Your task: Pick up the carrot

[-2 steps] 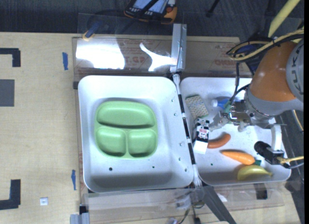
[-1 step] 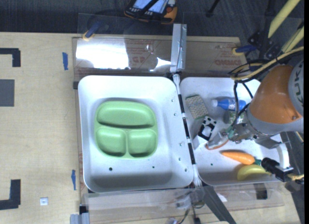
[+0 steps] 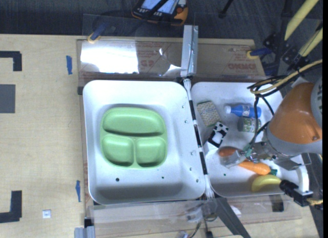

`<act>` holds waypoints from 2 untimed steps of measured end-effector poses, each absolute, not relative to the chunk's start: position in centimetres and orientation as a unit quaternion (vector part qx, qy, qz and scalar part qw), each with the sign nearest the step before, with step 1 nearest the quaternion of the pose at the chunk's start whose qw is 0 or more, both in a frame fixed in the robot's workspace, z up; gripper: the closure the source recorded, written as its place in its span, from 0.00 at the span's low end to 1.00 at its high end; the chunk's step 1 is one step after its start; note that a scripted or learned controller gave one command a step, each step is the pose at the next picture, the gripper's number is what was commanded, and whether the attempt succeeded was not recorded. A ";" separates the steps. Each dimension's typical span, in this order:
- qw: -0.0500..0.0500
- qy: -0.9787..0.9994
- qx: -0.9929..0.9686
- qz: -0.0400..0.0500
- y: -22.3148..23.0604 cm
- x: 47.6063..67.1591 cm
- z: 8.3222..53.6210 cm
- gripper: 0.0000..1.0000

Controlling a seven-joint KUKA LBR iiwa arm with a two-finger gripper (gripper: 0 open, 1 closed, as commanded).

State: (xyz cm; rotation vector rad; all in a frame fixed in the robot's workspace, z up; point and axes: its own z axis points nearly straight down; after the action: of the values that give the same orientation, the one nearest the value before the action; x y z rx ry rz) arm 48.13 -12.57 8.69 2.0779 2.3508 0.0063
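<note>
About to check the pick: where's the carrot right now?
The carrot lies in the right bin, near its front edge, just above the banana and beside the end effector.

Red print on cardboard [image 3: 241, 60] behind bins: too blurred to read. Pendant screen [image 3: 159, 3]: unreadable.

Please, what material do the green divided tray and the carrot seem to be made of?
The green divided tray looks like moulded matte plastic: even colour, soft rounded compartment edges. The carrot seems smooth plastic, probably a toy: uniform orange with slight sheen.
</note>
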 end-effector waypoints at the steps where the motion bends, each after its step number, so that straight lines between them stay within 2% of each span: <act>1: 0.001 0.819 0.574 0.000 -16.4 48.0 10.5 0.00; 2: 0.001 0.836 0.549 0.001 -16.1 48.0 8.7 0.00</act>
State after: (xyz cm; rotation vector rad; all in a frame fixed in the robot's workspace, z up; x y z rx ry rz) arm 48.03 -16.09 8.66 1.7225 2.6252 0.0031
